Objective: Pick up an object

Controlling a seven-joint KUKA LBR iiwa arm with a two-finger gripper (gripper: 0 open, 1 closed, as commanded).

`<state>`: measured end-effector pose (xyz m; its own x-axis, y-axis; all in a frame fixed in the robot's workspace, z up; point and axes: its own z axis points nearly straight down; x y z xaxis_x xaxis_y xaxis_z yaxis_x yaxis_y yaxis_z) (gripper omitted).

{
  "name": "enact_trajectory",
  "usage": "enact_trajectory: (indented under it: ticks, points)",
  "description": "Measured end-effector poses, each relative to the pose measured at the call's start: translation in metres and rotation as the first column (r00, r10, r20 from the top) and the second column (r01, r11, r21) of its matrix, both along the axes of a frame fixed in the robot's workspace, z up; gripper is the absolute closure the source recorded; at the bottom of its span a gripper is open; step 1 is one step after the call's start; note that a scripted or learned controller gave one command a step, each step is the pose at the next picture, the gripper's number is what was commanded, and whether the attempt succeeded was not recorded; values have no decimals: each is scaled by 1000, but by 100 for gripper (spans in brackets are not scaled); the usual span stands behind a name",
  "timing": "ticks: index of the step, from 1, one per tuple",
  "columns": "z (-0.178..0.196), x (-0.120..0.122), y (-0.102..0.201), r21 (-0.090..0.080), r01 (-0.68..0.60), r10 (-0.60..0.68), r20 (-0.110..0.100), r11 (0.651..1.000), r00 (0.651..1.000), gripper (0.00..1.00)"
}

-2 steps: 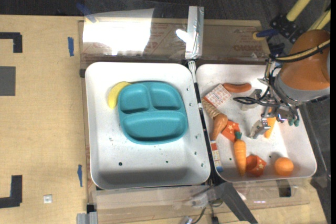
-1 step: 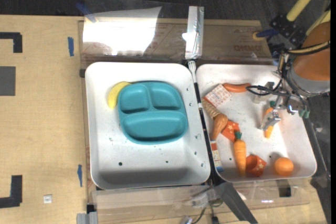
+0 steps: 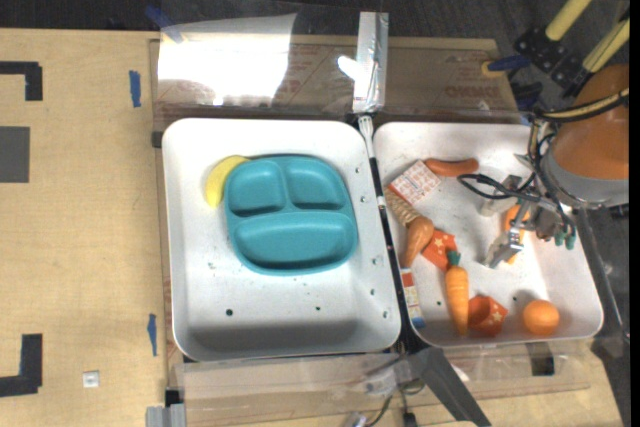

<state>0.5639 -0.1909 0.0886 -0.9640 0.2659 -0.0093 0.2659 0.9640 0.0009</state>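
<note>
The gripper [image 3: 505,248] hangs over the right bin [image 3: 580,315], and its fingers stand a little apart with nothing between them; the tips are near the white floor. At about 7 o'clock from it lies a carrot [image 3: 457,293], and at 5 o'clock an orange [image 3: 541,317]. A small box [image 3: 413,183] at 10 o'clock has red print, too small to read. The left bin [image 3: 190,245] holds a teal tray [image 3: 290,213] and a banana [image 3: 217,178]. The bench [image 3: 80,245] is brown board.

Fingers [image 3: 508,245] downward, apparently slightly parted, empty.
</note>
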Motion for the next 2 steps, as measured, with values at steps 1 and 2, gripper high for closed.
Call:
enact_trajectory:
  ticks: [1, 2]
  points:
    - [1, -80, 71, 4, 174, -174, 0, 985, 985, 0]
    - [39, -29, 53, 1, 201, -201, 0, 980, 980, 0]
